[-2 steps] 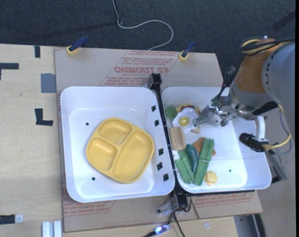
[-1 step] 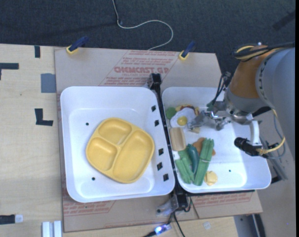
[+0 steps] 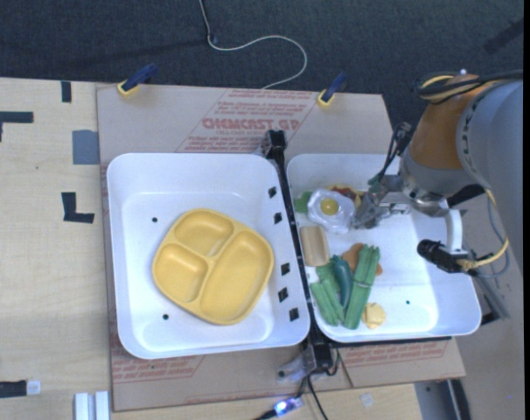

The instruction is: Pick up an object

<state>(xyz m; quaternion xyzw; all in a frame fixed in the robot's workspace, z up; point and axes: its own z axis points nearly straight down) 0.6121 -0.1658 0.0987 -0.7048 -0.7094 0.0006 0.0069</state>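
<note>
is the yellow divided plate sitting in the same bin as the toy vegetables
No. The yellow divided plate lies alone in the left bin, while the toy vegetables are piled in the right bin.

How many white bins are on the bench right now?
2. The left bin holds a yellow divided plate. The right bin holds a pile of toy food, with the gripper over its upper part.

toy food is crowding the right bin's (image 3: 462, 318) left half: fried egg (image 3: 327, 206), tan block (image 3: 314, 245), green vegetables (image 3: 345, 283). bare floor is lying open toward its right wall. the yellow divided plate (image 3: 214, 265) is taking up the left bin's (image 3: 129, 182) middle.
</note>
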